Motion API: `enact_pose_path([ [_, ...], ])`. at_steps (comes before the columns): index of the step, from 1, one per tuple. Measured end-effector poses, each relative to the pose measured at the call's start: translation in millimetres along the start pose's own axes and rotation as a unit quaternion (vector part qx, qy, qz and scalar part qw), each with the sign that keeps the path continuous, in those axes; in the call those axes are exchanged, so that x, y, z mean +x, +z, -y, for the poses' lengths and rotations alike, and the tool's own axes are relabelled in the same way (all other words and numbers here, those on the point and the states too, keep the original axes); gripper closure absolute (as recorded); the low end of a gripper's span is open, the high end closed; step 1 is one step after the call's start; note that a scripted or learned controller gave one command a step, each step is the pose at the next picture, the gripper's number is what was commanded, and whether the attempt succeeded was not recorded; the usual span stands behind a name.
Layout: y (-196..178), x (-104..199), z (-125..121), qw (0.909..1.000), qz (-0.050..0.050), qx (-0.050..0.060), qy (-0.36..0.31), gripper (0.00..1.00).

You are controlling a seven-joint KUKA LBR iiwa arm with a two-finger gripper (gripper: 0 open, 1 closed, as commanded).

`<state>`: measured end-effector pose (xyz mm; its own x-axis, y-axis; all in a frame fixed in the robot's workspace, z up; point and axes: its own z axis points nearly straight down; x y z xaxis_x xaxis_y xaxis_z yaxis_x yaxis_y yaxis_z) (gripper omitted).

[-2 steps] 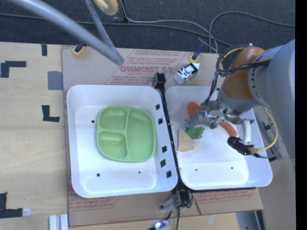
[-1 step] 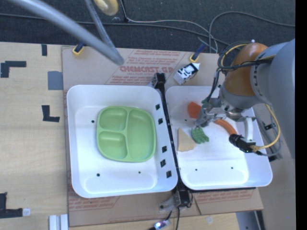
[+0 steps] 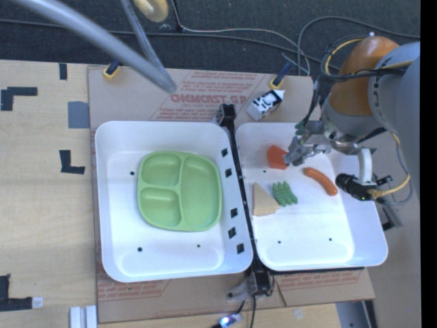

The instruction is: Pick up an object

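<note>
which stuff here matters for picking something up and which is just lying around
Belongs to the job:
gripper, down in the right bin
orange-red piece beside the gripper
sausage
green leafy piece
pale wedge

Just lying about:
green divided plate in the left bin
small black-and-white item on the cardboard behind the bins

Small orange-red block (image 3: 276,157) flat in right bin's upper left, beside gripper (image 3: 295,157)

From my station, I saw the bench (image 3: 41,183) carried a cardboard sheet (image 3: 205,94), and on it two white bins (image 3: 109,251) sat side by side, touching.
</note>
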<state>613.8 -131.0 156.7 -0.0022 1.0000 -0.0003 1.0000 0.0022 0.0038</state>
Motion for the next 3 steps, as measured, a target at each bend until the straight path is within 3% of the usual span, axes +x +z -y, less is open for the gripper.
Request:
enact_pose_path([
  [1,-63,0,2,1.0,0.0,-0.001,0.0,1.0],
  [2,-80,1,1,1.0,0.0,0.001,0.0,1.0],
  [3,-85,48,3,1.0,-0.001,0.002,-0.002,1.0],
])
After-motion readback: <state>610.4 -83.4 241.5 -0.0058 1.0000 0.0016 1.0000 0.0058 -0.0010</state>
